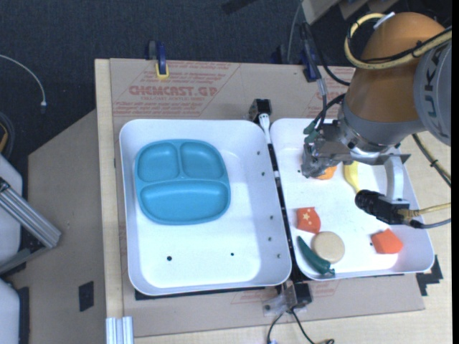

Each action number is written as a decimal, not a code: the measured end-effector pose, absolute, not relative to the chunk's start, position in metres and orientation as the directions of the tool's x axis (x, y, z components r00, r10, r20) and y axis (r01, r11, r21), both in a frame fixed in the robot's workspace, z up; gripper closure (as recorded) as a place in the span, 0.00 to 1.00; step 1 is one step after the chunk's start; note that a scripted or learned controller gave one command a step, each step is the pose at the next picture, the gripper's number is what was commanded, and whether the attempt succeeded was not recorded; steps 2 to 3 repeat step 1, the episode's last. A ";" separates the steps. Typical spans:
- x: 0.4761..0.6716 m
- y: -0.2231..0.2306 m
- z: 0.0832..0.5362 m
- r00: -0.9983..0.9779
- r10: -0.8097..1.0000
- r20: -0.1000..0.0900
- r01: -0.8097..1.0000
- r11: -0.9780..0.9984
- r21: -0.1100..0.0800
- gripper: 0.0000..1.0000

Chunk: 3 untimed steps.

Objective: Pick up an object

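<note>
My gripper hangs low over the back part of the right bin, right at a small orange object that peeks out beside its tips. A yellow piece lies just to its right. Nearer the front of this bin lie a red block, a round beige disc, a green curved piece and an orange block. The arm's body hides the fingers.
The left bin holds a blue divided plate in its back left part. A black cable fitting hangs from the arm over the right bin. Clamps sit along the cardboard's back edge.
</note>
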<state>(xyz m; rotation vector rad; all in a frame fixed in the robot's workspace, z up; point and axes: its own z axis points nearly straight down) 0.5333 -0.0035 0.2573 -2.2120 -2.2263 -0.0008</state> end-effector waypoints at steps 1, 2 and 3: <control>0.532 0.053 0.256 -0.006 1.000 0.002 1.000 0.006 -0.001 1.00; 0.532 0.053 0.256 -0.006 1.000 0.002 1.000 0.006 -0.001 1.00; 0.532 0.053 0.256 -0.006 1.000 0.002 1.000 0.006 -0.001 1.00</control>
